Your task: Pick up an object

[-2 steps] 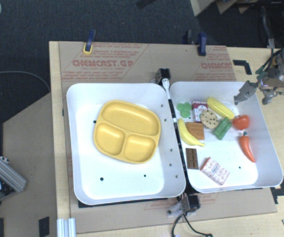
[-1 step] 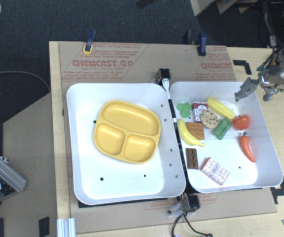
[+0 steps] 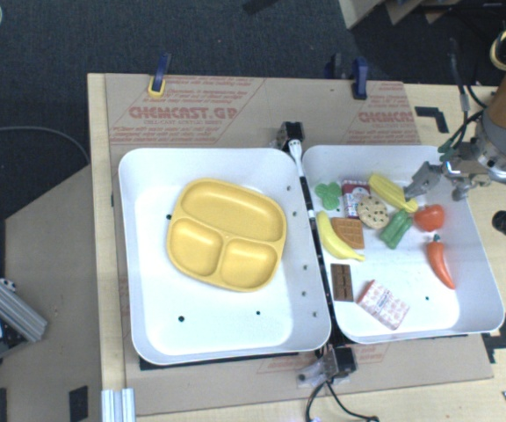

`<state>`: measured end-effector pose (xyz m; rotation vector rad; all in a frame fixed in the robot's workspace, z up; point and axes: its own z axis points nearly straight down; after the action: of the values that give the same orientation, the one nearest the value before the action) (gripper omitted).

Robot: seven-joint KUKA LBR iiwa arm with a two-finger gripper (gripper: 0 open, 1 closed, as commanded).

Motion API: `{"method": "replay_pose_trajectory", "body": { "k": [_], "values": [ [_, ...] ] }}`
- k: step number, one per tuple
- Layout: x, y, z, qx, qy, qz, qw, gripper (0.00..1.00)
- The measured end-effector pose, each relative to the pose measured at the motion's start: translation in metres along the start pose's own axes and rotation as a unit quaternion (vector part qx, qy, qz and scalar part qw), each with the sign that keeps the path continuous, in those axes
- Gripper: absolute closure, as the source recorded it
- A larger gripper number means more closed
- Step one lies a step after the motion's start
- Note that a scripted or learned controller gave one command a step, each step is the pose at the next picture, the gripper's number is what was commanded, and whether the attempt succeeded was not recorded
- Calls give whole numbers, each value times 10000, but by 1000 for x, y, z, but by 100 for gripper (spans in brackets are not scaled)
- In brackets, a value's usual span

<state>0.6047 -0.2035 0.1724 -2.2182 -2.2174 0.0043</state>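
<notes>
From where I steer, my claw (image 3: 436,179) hangs over the far right part of the right shallow white plastic bin (image 3: 481,310); I cannot tell whether it is clenched or released. The round orange-red toy tomato (image 3: 430,217) lies just below it, toward the near edge, with the long yellow toy corn cob (image 3: 391,192) close beside, slanting away to its left.

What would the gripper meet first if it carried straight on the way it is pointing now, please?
Probably the yellow corn: the gripper angles down-left toward it in the right bin, though depth is unclear.
</notes>
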Motion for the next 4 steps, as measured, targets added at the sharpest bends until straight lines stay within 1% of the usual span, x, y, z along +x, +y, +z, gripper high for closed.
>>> {"method": "replay_pose_trajectory", "body": {
  "k": [1,2,3,4],
  "values": [
    [6,4,44,-22,-8,-9,10000,0],
    [7,4,89,-15,-6,-7,10000,0],
    [7,5,76,-35,-12,-6,10000,100],
    [7,4,12,-59,-21,-4,10000,100]
  ]
}}
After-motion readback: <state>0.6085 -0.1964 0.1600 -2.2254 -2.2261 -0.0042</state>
